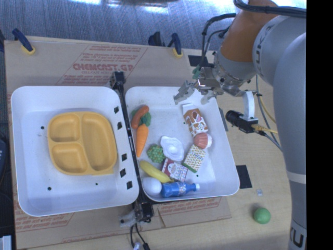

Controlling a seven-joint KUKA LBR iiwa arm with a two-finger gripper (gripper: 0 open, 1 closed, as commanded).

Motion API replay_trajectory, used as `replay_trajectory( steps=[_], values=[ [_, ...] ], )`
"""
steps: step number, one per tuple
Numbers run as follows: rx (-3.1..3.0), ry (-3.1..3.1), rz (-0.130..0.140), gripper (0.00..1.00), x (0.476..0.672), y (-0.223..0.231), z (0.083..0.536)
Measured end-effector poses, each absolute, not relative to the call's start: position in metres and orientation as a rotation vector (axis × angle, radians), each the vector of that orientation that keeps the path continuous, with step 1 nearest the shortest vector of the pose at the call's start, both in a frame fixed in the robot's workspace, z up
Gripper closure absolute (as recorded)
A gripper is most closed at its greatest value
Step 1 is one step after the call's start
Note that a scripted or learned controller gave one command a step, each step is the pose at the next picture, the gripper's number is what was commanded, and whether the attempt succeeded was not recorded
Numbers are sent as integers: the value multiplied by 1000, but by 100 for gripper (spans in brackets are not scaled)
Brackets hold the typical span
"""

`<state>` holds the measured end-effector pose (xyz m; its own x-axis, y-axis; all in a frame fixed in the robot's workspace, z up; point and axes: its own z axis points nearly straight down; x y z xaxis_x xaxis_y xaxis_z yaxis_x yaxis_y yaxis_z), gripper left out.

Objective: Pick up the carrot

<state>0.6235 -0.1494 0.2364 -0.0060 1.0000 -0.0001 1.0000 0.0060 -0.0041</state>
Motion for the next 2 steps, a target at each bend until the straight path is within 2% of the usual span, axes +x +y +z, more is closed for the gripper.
replay_trajectory(
  steps=[1, 2],
  values=[
    [-2450, -1959, 5, 0, 603, -92, 143],
    [-2516, -1877, 5, 0, 594, -91, 92]
  ],
)
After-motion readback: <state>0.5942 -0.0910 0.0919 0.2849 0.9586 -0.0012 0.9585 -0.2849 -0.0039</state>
